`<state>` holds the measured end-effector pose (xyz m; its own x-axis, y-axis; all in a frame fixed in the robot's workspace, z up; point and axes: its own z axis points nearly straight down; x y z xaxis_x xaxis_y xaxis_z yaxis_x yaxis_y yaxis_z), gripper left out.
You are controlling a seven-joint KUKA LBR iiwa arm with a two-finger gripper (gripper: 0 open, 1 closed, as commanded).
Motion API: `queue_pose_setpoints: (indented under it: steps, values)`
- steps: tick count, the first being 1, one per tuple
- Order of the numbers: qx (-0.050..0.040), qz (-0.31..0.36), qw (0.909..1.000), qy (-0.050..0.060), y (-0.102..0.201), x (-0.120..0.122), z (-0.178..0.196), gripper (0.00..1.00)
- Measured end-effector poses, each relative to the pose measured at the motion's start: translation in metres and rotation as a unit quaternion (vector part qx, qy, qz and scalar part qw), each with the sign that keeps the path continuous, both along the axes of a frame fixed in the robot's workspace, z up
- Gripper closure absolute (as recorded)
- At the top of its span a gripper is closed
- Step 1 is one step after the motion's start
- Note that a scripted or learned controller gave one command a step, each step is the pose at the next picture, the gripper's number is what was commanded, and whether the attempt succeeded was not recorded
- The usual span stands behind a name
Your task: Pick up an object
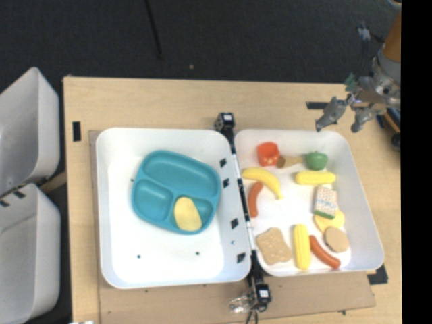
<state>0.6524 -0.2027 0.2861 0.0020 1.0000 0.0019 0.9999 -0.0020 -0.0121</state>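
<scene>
Tan bench (155,100) against dark floor (202,25), gripper (344,117) spread wide, holding nothing.

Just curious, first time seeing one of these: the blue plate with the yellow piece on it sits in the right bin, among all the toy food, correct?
Not quite. The camera view shows the blue plate, with the yellow piece on it, in the left bin. The toy food lies in the right bin.
</scene>
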Motion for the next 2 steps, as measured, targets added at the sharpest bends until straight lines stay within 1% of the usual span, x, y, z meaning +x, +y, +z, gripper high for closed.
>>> queue_pose_setpoints:
  steps: [1, 2]
  values:
    - [-0.0013, 0.001, 1.0, -0.005, 0.001, 0.001, 0.006, 0.0]
    - [-0.0012, 0.001, 1.0, -0.003, -0.001, 0.003, -0.04, 0.0]
